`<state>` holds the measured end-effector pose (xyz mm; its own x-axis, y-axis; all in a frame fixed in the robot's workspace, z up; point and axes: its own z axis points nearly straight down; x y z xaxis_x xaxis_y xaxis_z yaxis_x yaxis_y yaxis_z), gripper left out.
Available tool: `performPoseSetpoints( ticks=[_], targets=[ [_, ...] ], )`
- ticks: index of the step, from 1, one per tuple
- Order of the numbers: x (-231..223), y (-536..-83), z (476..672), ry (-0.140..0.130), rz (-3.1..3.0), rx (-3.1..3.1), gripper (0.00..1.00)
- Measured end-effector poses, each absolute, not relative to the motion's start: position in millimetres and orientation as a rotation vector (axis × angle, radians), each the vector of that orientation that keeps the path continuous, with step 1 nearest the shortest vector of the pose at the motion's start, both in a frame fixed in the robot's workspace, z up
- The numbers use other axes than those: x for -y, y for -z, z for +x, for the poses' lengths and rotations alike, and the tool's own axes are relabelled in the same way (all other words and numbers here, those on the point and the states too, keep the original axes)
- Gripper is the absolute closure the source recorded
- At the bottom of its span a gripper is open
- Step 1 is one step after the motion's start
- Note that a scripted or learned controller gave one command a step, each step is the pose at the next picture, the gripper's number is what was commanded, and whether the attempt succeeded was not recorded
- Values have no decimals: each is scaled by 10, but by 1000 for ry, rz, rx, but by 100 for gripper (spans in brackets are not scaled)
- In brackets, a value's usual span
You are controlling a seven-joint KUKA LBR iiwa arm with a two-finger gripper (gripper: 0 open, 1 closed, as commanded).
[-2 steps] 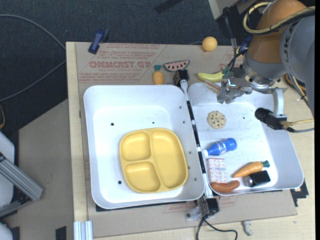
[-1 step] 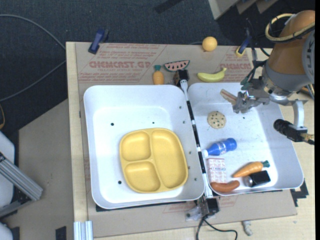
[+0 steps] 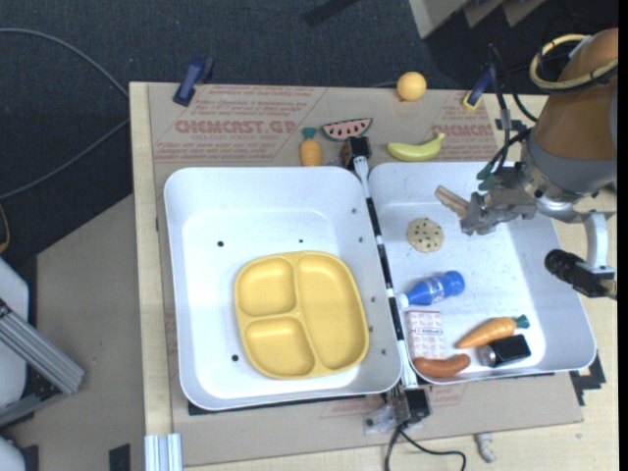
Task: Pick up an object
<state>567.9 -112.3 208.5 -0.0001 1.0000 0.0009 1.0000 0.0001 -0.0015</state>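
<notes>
**Arm poised over crowded right bin**

Nearest the camera, a yellow divided plate [image 3: 299,314] fills the left bin [image 3: 196,214]. In the right bin [image 3: 559,302], the gripper [image 3: 469,210], jaw state unclear, hovers by a cookie [image 3: 425,234], above a blue bottle [image 3: 434,288], carrot [image 3: 491,331] and sausage [image 3: 442,366].

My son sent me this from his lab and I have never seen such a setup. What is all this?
One camera looks down at a slant on a bench with two white bins. The left bin holds a yellow divided plate. The right bin holds toy items: a cookie, a blue bottle, a carrot and a sausage. A toy banana lies behind it. The grey robot arm reaches in from the right; its gripper hangs above the right bin, holding nothing visible.
</notes>
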Motion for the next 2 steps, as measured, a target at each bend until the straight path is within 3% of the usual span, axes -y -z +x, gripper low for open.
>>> performPoseSetpoints(
  ticks=[1, 2],
  targets=[
    [1123, -2082, 5678, -1, -2220, 2220, 0],
    [968, -843, 5473, 0, -2222, 2221, 0]
  ],
)
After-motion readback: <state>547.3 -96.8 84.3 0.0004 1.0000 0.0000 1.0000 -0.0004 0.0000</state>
